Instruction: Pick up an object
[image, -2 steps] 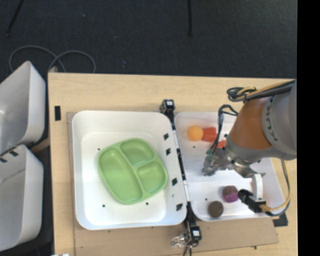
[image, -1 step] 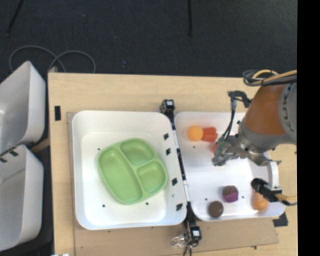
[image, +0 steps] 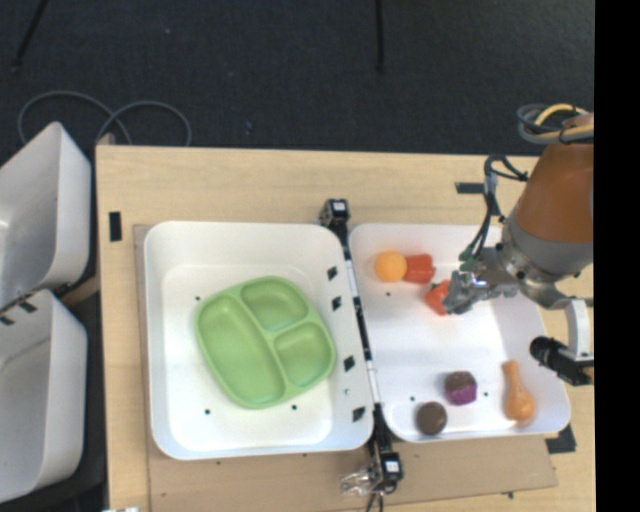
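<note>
The arm (image: 555, 215) reaches in from the right, its orange band above the grey wrist. The gripper (image: 462, 292) points down and leftward, low.

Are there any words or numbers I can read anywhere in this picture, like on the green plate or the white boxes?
None: no word, number or sign can be read here.
The green plastic divided plate is plain.
The two shallow white bins, left and right, bear only small black marks, too small to tell.
The little black clips between the bins show no readable label.

Divided plate (image: 265, 341) in left bin (image: 160, 330); small items in right bin (image: 405, 345).
</note>
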